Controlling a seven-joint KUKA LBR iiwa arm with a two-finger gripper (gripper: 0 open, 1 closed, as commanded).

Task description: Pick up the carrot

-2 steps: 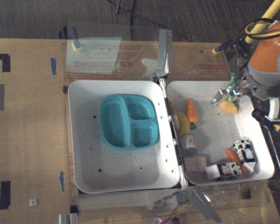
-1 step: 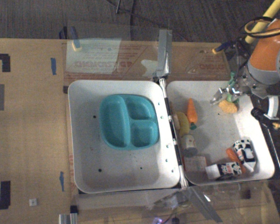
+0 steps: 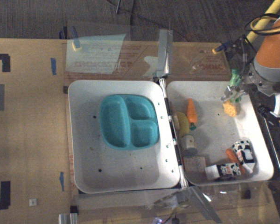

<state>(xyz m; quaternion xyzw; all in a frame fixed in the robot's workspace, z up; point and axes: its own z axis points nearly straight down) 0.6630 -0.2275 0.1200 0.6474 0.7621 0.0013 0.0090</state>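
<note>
Orange carrot (image 3: 191, 111), left of gripper (image 3: 233, 94) (well apart)

Two white bins on a wooden bench, with toys scattered in the right one.

The left bin (image 3: 79, 139) holds a teal divided plate (image 3: 129, 121). In the right bin (image 3: 210, 88) — a banana (image 3: 182, 123) along the left wall, a small grey can (image 3: 190, 144) just below it, a tan block (image 3: 194, 164), a lying cow-patterned carton (image 3: 223, 171), another (image 3: 245, 151) near the right wall, and a yellow-orange crumbly piece (image 3: 229, 108) — all apart from the plate.
</note>
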